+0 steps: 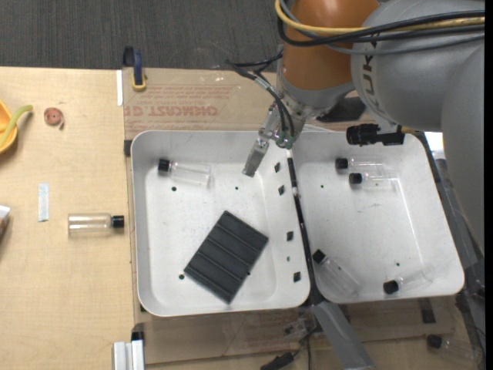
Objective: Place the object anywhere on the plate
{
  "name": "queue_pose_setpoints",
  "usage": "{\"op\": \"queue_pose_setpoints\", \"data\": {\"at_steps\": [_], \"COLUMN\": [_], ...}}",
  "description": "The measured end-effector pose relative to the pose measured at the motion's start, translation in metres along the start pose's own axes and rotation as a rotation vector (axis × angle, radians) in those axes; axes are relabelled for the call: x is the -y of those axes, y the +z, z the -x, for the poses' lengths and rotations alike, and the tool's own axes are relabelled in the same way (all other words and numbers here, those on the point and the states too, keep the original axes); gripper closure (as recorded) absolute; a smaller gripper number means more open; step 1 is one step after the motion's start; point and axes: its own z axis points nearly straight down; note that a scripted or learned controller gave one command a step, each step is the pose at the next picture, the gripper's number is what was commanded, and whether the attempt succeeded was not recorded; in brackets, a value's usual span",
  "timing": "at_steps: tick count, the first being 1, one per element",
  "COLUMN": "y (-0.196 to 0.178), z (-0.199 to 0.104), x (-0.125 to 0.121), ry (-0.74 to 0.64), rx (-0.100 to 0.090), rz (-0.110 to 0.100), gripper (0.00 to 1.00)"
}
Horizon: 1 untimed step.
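Nearest the camera, the front rim of the left bin (223,308) is seen, and just behind it a dark ribbed rectangular plate (226,255) lies flat on the bin floor, turned at a diagonal. One clear vial with a black cap (185,172) lies on its side toward the back-left corner of the same bin, well apart from the plate.

In the right bin (439,206), four clear black-capped vials are noted: two close together near the back (368,171), one at the front-left corner (333,270), and one at the front right (408,282). All lie on their sides; their clear bodies are hard to make out against the white floor.

The gripper (254,160) hangs above the back of the left bin, close to the divide between the bins, with the orange wrist band (327,21) above it. A single slim grey finger is seen angled down and to the left; whether the fingers are apart or together cannot be told. Nothing is seen between them. The gripper is well apart from the plate and from the left bin's vial.

On the wooden bench (62,284) to the left, another black-capped vial (95,222) lies on its side, just beside the left bin's outer wall. A small pink disc (52,116) and a yellow object (9,126) at the edge are recorded further back.
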Motion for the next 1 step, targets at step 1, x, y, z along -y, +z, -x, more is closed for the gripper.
{"op": "queue_pose_setpoints", "data": {"at_steps": [1], "y": [-0.1422], "z": [0.0225], "x": [0.0578], "ry": [-0.07], "rx": [0.0], "rz": [0.0], "gripper": [0.0]}}
